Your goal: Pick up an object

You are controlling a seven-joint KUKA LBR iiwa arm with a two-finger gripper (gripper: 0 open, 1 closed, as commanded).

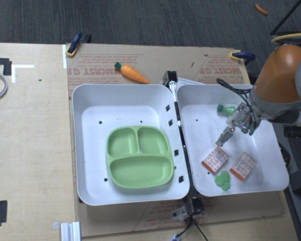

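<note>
Starting from the left: the bench [30, 149] is light wood with a sheet of cardboard [155, 64] under the two bins. A toy carrot [132, 73] is lying on that cardboard, just behind the left bin [85, 134]. That bin has a green divided plate [139, 156] sitting flat in it, three compartments, more toward the front.

Moving over to the right bin [271, 179], there's more going on. Two small orange-and-white packets [215, 159] [242, 165] lie side by side near the front, tilted a bit, and a small green round thing [222, 180] sits just in front of them, between the two. Up near the back of the bin there's a pale green object [226, 109], partly hidden by the arm, so I can't make out what it is.

The hand [224, 137] hangs over the middle of the right bin, just above the left packet. Can't tell if it's open or closed, and I see nothing gripped in it.
</note>
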